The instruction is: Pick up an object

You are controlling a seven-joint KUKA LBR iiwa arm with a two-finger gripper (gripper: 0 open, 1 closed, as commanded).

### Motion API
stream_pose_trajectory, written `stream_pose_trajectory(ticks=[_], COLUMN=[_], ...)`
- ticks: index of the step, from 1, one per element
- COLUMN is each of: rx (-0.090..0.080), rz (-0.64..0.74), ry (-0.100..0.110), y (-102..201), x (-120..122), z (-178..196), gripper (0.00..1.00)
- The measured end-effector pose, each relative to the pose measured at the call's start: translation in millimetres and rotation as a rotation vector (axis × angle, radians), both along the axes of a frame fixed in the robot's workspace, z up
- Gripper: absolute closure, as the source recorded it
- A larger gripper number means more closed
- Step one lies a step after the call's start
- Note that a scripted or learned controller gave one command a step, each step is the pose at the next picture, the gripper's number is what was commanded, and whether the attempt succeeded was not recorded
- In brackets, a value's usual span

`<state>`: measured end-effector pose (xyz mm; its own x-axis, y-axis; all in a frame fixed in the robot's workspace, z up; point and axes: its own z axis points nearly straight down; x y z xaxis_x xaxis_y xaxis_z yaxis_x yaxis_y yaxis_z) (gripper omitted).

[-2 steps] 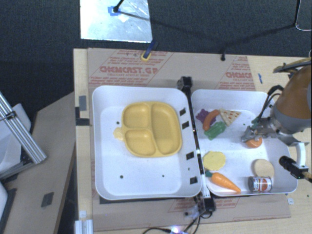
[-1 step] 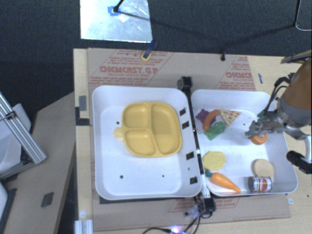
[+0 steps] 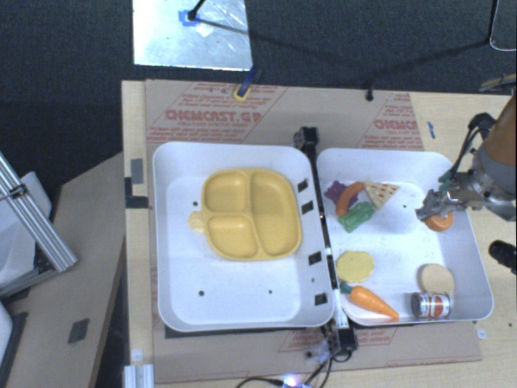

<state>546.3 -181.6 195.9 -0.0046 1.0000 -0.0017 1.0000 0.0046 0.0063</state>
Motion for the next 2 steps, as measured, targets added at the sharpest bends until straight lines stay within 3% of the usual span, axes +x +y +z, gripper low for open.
stream_pose_trajectory(ticks=[1,2], rx=[0.0,0.003], rz=[0.0,0.006], ry=[0.001,0.001], y=[0,50], x=[1,31], z=[30,39], gripper=[1.0,1.0])
